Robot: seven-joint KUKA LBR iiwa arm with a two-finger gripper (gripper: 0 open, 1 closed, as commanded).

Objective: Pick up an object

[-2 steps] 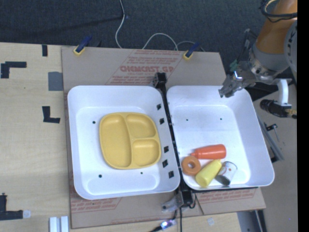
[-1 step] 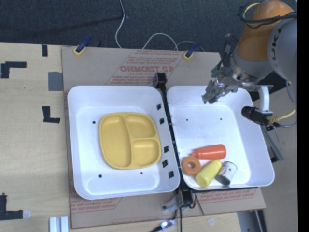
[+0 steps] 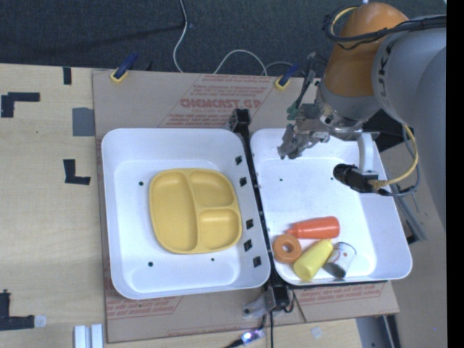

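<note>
A grey robot arm with an orange band above its wrist reaches in from the right of the frame, its end effector [image 3: 290, 149] poised over the upper left corner of the right-hand white bin [image 3: 384, 216], close to the divider between the two bins. Whether the end effector is open or closed cannot be told from this angle; nothing is visibly gripped.

The candidates for picking lie clustered at the lower edge of the right-hand bin, well apart from the end effector: an orange carrot-shaped toy [image 3: 315, 228], an orange ring [image 3: 287, 248] just below its left end, a yellow bottle-shaped piece [image 3: 313, 259] lying tilted beside the ring, and a small grey and white item [image 3: 338, 261] against the yellow piece's right side, too small to identify. A yellow divided plate [image 3: 195, 210] sits alone in the middle of the left-hand bin [image 3: 119, 194]. Both bins rest on a cardboard sheet [image 3: 210, 104] on the table.

The risks ahead appear to come from crowding. With the small objects touching or nearly so, a descent on one could nudge its neighbours or close on two at once. The rounded carrot and bottle shapes may roll or slip out of a two-finger pinch, and their nearness to the bin's lower wall leaves little room for the end effector to come down cleanly. A descent at the present spot would likely meet only bare bin floor.
</note>
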